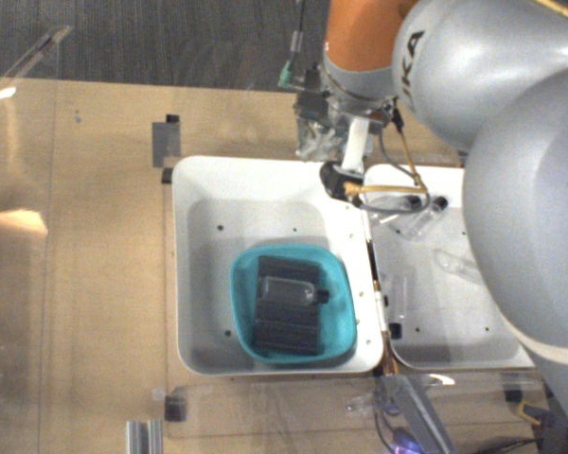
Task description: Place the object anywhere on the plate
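While the gripper [322,142] hangs at the upper middle of the frame, over the far rim of the left bin [191,253], whether it is released or clenched cannot be told; the black object [288,305] lies on the teal plate [242,287], well apart from the gripper; the plate sits low in the left bin; the right bin [454,320] adjoins it on the wooden surface [76,282].

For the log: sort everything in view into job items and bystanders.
Job: teal plate; black object lying on it; gripper, above the bins' far edge.
Bystanders: left white bin, holding the plate; right white bin.
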`<action>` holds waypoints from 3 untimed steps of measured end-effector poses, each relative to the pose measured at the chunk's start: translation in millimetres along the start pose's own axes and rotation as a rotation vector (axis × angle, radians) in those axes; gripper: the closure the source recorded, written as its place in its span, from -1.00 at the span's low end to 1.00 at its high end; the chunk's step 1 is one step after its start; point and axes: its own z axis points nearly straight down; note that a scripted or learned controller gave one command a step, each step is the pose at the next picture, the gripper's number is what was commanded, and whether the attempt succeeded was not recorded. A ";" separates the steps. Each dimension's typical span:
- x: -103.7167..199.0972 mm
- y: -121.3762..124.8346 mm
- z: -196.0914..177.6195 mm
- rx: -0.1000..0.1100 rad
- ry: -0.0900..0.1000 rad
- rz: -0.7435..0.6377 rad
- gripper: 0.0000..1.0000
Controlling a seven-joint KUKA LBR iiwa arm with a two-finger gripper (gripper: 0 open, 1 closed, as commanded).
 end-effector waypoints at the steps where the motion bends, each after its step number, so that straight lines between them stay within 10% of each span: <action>1: -50.8 20.6 -102.7 -0.011 0.002 -0.005 1.00; 2: 15.0 5.3 -51.3 -0.001 0.000 0.059 1.00; 3: 84.7 -9.5 -80.0 -0.005 0.003 0.104 1.00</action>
